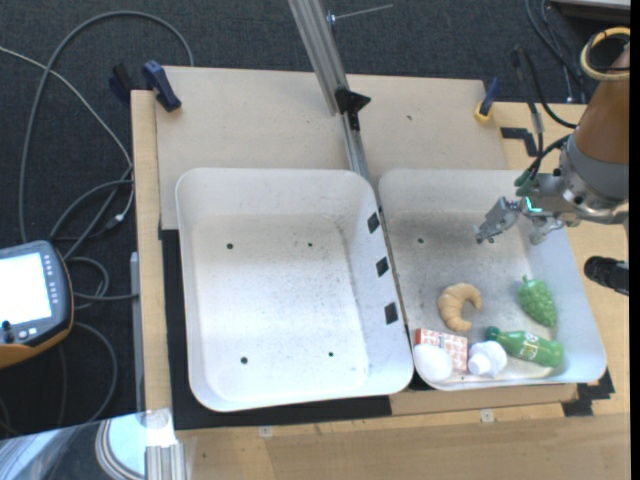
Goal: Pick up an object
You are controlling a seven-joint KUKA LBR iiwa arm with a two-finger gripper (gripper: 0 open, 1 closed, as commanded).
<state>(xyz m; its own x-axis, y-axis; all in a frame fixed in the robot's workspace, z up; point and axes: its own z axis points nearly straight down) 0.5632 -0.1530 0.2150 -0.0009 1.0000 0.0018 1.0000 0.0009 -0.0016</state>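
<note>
Objects cluster at the lower right of the frame, in the right bin.
Left to right we see a carton, croissant, green bottle and grapes; above them hovers the gripper, fingers spread, gripping nothing.

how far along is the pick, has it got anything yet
Done: nothing lifted. The croissant, green grapes, green bottle and red-and-white carton all lie in the right bin. In hand: the gripper hangs above that bin, carrying nothing. Left: descend, grasp, lift.
</note>
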